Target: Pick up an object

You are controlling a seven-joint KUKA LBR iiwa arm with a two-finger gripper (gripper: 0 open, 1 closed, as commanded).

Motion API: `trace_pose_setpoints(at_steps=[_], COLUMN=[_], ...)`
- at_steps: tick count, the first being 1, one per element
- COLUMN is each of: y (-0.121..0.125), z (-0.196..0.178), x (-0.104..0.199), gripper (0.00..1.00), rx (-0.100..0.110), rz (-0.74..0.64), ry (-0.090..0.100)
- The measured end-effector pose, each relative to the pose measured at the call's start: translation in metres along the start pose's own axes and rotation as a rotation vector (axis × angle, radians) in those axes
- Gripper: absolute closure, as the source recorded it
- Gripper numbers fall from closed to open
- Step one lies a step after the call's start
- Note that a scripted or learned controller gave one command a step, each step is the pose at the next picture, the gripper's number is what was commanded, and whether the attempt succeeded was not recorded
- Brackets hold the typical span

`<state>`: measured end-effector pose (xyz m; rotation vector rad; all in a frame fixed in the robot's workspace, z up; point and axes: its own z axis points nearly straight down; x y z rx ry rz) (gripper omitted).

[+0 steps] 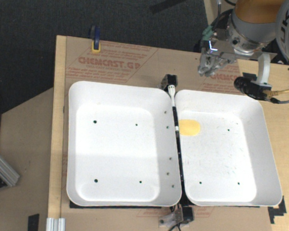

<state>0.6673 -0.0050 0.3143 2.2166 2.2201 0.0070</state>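
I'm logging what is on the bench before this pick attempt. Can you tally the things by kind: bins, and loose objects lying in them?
White bins: 2, left bin and right bin
Yellow objects: 1, yellow object in the right bin, near its left wall
Total: 3

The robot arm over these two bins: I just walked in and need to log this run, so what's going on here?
The arm's gripper hangs above the bench, beyond the far edge of the right bin, not over either bin. A flat yellow object lies in the right bin near its left wall, next to the divide with the left bin. Nothing shows between the gripper's fingers, so the pick is not yet done.
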Motion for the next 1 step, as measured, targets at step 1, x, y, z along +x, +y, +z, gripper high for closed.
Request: trace_pose_setpoints(at_steps=[1], y=[-0.0029], z=[0.0736], x=[0.0685], gripper=[1.0], rx=[0.016], rz=[-0.005], ry=[0.003])
